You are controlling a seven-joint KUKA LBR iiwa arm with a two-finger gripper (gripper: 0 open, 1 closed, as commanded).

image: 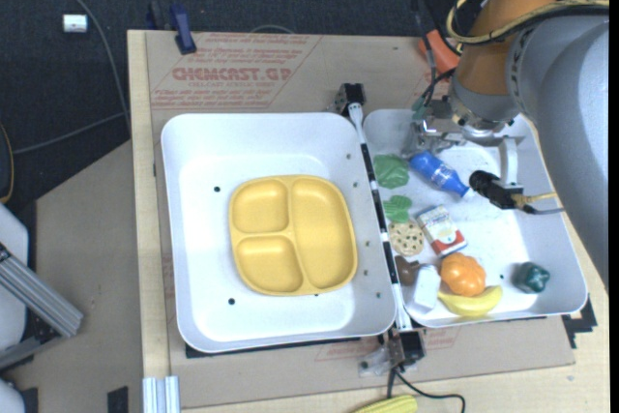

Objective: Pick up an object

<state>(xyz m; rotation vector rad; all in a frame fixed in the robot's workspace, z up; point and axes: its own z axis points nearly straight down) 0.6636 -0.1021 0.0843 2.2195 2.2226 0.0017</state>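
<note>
Looking down on the bench from the one camera, we have two white bins side by side, and the action is all on the right. The left bin (184, 208) carries a yellow divided plate (290, 234) and nothing is happening there. The right bin (556, 256) is the busy one: a blue bottle (437, 173), two green pieces (393, 171) along the divider, a cookie (406, 238), a small red-and-white packet (441, 229), an orange (462, 275), a banana (471, 302) at the near edge and a dark green item (531, 278) near the right wall.

And the arm is in from the right, orange band up top, with the gripper (432, 132) low over the far end of that right bin. How its jaws stand I cannot tell from this angle; the wrist body covers them, and nothing shows between them, so no pick to call yet.

Now the relation that matters. The blue bottle lies just beside the gripper on its near side, a touch to the right. Its long axis runs diagonally, from far-left to near-right. My read: the bottle is the likeliest target, and the coming move wants a short shift toward the near side with the jaws set across that diagonal, not along it. The green piece sits close on the bottle's left, so a sloppy descent could nudge it.
</note>
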